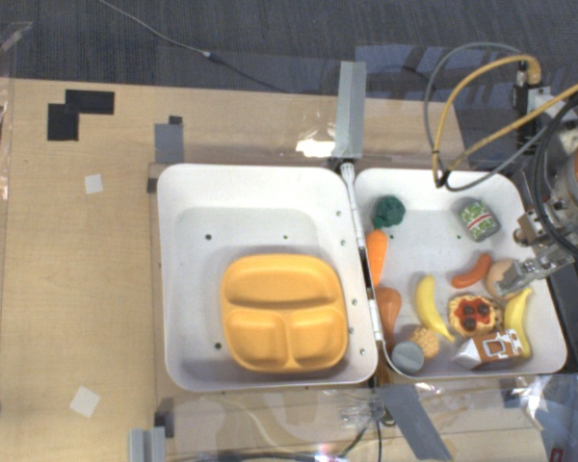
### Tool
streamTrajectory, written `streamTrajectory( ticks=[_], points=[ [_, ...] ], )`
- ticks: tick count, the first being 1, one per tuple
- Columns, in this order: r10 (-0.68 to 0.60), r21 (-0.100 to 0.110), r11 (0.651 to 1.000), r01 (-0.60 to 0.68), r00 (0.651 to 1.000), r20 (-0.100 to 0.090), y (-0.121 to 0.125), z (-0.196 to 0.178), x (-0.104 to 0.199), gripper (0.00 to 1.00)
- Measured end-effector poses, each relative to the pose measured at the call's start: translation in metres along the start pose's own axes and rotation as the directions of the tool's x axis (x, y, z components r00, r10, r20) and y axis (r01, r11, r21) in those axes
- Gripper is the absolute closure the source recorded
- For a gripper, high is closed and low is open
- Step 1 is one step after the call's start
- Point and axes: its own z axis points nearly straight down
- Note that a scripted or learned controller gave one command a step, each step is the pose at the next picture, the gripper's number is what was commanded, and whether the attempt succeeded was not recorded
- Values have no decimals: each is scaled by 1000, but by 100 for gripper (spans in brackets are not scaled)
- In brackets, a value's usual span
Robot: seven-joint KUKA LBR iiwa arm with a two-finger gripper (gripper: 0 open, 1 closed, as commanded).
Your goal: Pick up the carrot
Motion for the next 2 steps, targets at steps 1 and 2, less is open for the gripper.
streamTrajectory(
  ticks=[1,2],
  points=[
    [-468,-3,884,468,884,2,3,-23,48,100],
    [-843,-1,538,843,538,9,-16,75,-17,100]
  ],
)
